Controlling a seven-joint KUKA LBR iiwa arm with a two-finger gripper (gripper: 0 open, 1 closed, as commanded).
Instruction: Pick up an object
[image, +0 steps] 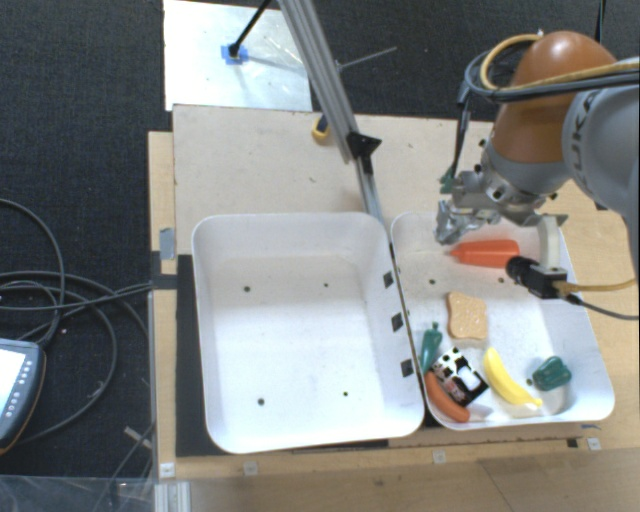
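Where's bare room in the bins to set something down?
The left bin has a bare floor wall to wall. In the right bin, a small patch lies between the carrot and bread slice. Its near corner is crowded: banana, sausage.

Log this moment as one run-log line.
arm: over right bin | gripper: beside carrot, far end | grasp: unconfirmed | left bin: untouched

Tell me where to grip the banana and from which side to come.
Grip the banana across its middle, coming straight down from above. It lies flat in the right bin, long and slim, so fingers probably fit best across its narrow width. A green toy sits close on its right and a black-and-white one on its left, so sideways approaches look crowded.
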